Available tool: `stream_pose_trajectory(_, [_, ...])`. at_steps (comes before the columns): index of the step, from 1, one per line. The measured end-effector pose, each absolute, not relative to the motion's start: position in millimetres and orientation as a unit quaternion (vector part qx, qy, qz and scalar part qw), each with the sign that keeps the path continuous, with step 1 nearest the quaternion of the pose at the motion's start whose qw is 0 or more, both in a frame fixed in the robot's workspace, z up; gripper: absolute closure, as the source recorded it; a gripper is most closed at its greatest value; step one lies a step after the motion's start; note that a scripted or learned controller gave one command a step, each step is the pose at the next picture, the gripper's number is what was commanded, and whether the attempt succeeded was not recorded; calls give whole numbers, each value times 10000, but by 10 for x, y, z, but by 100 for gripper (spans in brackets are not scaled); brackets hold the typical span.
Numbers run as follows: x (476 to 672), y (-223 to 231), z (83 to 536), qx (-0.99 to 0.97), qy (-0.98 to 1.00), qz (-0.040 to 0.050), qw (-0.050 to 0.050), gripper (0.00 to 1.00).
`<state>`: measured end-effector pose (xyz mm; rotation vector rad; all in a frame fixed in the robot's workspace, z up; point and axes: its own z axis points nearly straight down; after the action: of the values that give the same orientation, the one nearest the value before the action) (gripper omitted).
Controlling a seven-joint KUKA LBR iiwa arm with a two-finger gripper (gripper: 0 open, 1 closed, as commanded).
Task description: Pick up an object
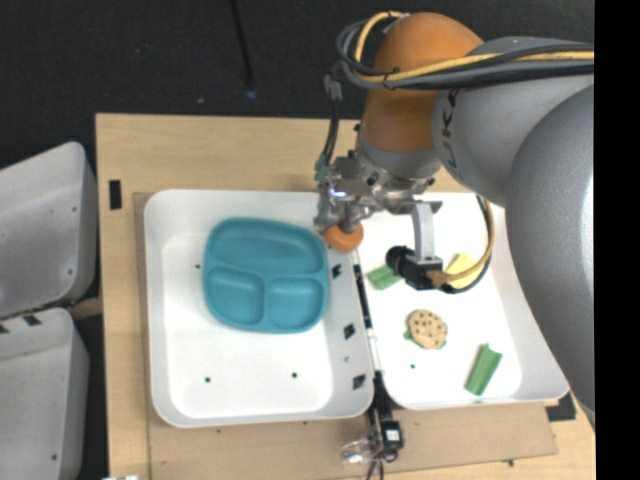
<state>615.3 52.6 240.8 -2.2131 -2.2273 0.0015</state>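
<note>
Bench (120,158): you had a light wood top here, both white bins sitting on it side by side.
Left bin (180,378): shallow, white, with a few small dark dots on the floor.
Teal plate (266,274): three-compartment divided plate, lay flat in the upper half of the left bin, right edge near the shared wall. All compartments bare.
Orange object (345,237): small, round, sat right at the gripper tip, over the far end of the divider between the bins, just beside the plate's upper right corner. You could see it at the fingertips, but not whether it was pinched between them or just under them.
Gripper (342,226): pointed down at the divider's far end. Finger gap was hidden by the wrist hardware, so I cannot tell if the claw was wide, narrow or gripping.
Arm (520,138): grey, orange band above the wrist, yellow and black cables looped over it; came in from the right and covered the right bin's far corner.
Right bin (450,393): white, shallow.
Green block (383,277): small, near the divider, just below the gripper.
Cookie (427,329): round, tan with dark chips, mid-bin.
Green stick (484,369): tilted, near the front right corner, well apart from the cookie.
Writing: no legible text or brand at this resolution.
</note>
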Motion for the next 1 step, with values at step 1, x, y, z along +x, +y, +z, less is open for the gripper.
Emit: stream_pose_trajectory(1, [5959, 869, 2482, -7049, -7093, -2, 10, 100])
